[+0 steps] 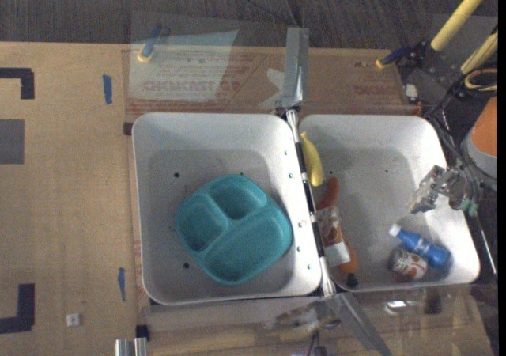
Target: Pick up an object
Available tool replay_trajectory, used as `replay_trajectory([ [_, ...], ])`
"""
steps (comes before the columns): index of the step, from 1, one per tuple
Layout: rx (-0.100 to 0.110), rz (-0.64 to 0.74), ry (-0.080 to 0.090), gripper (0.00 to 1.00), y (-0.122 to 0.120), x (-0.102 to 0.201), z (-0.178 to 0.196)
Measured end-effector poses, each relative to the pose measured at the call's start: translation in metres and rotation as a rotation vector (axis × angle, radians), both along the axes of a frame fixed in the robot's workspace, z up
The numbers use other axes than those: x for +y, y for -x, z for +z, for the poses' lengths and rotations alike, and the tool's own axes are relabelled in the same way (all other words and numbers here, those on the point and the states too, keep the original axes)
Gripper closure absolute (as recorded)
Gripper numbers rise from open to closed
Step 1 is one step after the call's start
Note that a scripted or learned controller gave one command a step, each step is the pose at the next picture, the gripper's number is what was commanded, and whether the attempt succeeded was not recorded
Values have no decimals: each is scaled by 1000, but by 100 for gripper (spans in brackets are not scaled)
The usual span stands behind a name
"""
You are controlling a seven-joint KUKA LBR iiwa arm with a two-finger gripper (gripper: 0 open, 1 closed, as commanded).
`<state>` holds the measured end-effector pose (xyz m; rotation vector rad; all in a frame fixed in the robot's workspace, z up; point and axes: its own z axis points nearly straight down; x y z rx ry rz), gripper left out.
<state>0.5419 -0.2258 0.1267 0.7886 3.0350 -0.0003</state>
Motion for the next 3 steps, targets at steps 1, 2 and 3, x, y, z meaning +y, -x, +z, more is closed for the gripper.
replay_trajectory([
  [1,0,-44,-1,0,-77,27,-33],
  [2,-9,-45,0,100,-80,27,-23],
  [3,-3,204,2,100,-91,17,51],
])
